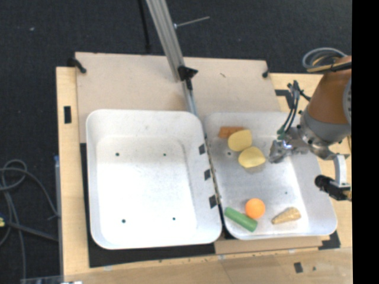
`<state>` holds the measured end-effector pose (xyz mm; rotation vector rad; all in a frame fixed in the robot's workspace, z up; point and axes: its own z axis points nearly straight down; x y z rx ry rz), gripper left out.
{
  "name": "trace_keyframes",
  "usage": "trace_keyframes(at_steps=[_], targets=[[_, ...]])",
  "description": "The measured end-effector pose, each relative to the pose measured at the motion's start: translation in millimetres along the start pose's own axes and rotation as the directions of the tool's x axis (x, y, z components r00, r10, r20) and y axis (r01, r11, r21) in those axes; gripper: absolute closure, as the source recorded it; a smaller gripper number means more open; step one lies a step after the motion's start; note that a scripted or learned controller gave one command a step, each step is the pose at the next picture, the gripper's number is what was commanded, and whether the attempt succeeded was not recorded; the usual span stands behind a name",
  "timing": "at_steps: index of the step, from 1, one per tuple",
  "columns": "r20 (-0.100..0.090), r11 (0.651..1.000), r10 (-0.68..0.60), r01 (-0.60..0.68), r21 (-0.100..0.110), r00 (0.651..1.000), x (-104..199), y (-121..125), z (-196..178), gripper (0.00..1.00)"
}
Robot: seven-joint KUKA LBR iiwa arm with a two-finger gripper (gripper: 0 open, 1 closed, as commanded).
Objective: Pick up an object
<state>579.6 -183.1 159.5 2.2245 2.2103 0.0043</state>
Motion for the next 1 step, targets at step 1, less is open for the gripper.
trace_keyframes(at_steps=[1], targets=[[0.001, 1.0, -0.011, 0.011, -0.003, 1.0, 1.3, -2.4, -63.5, 1.0]])
